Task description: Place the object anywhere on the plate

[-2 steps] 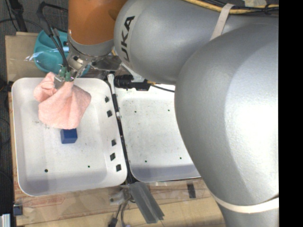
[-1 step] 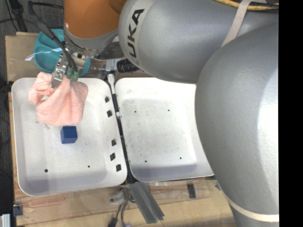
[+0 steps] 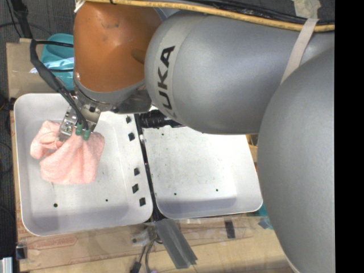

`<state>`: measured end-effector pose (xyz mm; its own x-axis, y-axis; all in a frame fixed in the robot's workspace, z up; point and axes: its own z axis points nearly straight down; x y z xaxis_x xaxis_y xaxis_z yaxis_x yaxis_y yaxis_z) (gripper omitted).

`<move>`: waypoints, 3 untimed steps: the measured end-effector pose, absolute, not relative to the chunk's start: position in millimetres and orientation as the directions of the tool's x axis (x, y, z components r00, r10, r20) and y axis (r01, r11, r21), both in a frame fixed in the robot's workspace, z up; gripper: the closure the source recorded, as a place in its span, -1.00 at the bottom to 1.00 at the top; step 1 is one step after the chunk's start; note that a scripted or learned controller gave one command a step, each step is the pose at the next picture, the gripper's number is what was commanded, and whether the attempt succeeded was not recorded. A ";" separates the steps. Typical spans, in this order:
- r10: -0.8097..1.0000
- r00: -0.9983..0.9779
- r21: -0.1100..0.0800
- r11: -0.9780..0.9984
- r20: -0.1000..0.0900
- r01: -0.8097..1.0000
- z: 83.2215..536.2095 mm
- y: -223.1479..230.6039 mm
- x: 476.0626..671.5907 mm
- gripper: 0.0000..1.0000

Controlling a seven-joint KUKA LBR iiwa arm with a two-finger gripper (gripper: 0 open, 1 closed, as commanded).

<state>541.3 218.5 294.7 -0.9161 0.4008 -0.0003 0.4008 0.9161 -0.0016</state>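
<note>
The claw (image 3: 75, 128) presses onto a crumpled pink cloth (image 3: 67, 155), whose long axis runs down-right beneath it; claw opening cannot be told

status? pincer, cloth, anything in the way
Pincer down on pink cloth, left bin. Fingers' state unclear. Arm covers much of right bin.

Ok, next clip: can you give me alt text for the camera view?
A grey KUKA arm with an orange band reaches from the right over two shallow white bins, its gripper down on a crumpled pink cloth in the left bin. The right bin lies partly under the arm, and a teal object sits beyond the left bin.
</note>
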 end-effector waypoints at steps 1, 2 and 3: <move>0.226 -0.974 0.001 0.974 -0.004 0.226 325.7 164.2 545.6 1.00; 0.359 -0.933 -0.003 0.933 0.003 0.359 165.2 218.8 486.9 1.00; 0.308 -0.951 0.000 0.951 -0.002 0.308 219.3 150.7 496.5 1.00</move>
<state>496.5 150.7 219.3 -0.9513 0.3081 -0.0016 0.3081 0.9513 0.0002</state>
